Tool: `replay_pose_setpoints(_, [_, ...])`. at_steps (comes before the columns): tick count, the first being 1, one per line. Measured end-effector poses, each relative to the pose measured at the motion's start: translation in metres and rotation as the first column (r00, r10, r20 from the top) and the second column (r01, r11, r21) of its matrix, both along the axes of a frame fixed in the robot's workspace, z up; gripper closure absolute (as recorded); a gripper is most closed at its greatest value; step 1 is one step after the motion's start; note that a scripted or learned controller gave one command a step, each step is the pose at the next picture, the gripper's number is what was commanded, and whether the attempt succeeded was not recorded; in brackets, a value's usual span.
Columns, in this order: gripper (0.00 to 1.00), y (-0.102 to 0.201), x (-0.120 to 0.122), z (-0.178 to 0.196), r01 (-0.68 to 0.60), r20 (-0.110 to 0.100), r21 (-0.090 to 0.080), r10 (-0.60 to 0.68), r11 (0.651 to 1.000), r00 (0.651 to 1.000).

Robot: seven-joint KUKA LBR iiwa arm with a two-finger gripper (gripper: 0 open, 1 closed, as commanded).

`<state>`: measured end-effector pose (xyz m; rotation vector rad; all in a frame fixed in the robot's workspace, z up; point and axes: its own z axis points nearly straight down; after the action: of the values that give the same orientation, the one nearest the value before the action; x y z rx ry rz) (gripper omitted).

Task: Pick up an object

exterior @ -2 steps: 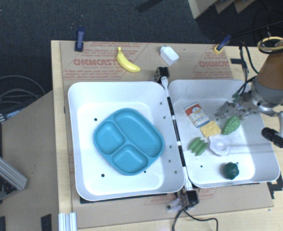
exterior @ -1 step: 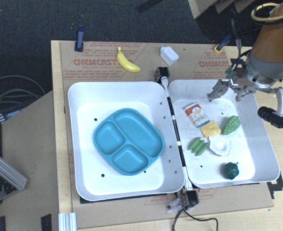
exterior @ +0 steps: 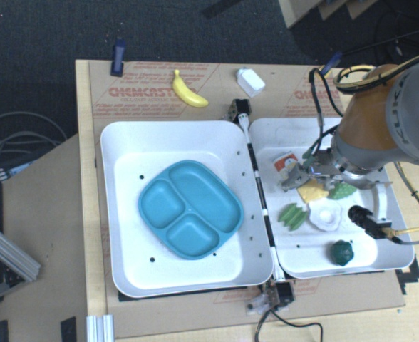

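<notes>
Green pod lies diagonally in right bin; hand grip state unclear.

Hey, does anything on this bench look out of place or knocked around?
Two things lie outside the bins: a yellow banana and a small white block, both on the brown board behind them. The blue divided plate sits askew in the left bin.

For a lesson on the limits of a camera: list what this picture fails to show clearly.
- Gripper: whether it holds anything, blurred among clutter in the camera view.
- Yellow item: partly covered by the wrist, shape unclear.
- Red-and-white item: too small to identify.
- Right bin: far side hidden under the arm.
</notes>
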<state>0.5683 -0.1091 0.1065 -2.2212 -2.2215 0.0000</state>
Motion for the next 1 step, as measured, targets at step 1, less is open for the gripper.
replay_pose_setpoints(1, [0.0, -0.0032, -0.0306, -0.0221, 0.001, 0.0, 0.0, -0.001, 1.0, 1.0])
